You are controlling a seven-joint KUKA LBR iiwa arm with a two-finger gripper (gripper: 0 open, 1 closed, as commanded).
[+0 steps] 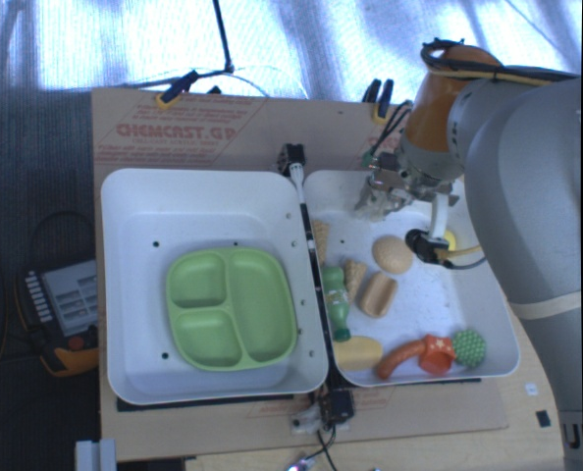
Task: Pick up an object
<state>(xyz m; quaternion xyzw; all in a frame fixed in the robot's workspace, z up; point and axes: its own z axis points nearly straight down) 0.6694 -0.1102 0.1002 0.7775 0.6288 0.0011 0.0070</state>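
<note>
The gripper [378,204] hangs over the far part of the right bin [488,307], below the arm's orange band. Its fingers are small and blurred against the white bin floor. Toy food lies in this bin nearer the camera: a tan round bun [393,255], a tan bread roll [378,294], a green bottle-like piece [336,304], a yellow block [358,351], a red-orange pepper piece [417,354] and a green spiky ball [469,347]. The bun lies a short way in front of the gripper, apart from it.
The left bin [125,263] holds a green divided plate [231,307]. A black bar [306,234] runs between the two bins. The grey arm covers the right bin's right side. Cardboard lies under both bins, with cables at the back.
</note>
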